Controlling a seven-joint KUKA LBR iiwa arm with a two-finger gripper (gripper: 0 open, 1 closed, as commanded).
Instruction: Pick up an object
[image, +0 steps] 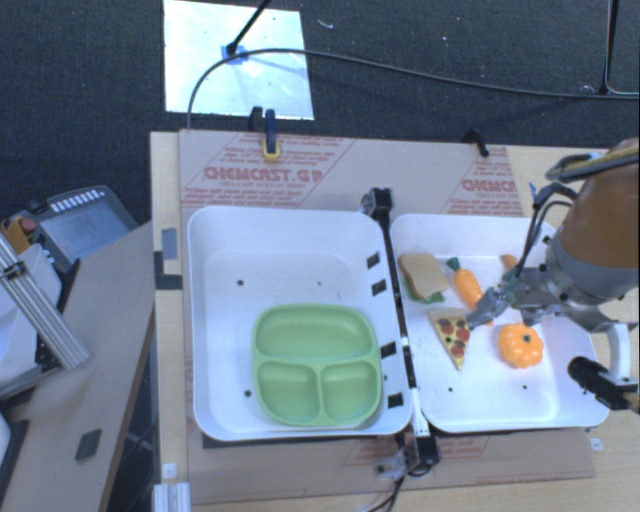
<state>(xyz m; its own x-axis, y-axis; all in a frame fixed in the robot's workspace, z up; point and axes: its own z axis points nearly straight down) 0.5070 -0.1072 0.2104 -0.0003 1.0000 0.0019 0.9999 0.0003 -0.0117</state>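
- The counter (165, 330) bears a brown board printed with red letters, and two white bins sit on it side by side.
- The left bin (290, 250) holds a green plate (316, 364) with three compartments, lying toward the bin's near side.
- The right bin (480, 400) holds the toy food, all in its far half and middle.
- The arm (600, 230) comes in from the right over the right bin, its orange band showing above the grey wrist.
- The sandwich (424, 275) lies near the right bin's far left corner, close to the divider between the bins.
- The pumpkin (521, 345) sits upright on the bin floor, just right of the pizza and just below the wrist.
- The pizza (453, 335) lies flat with its point toward the near side, between the sandwich and the pumpkin.
- The carrot (465, 283) lies just right of the sandwich, its green top pointing to the far side.
- The gripper (483, 309) hangs low between the carrot, the pizza and the pumpkin, just above the pizza's wide end; whether its fingers are open or closed cannot be told, and nothing is seen held between them.
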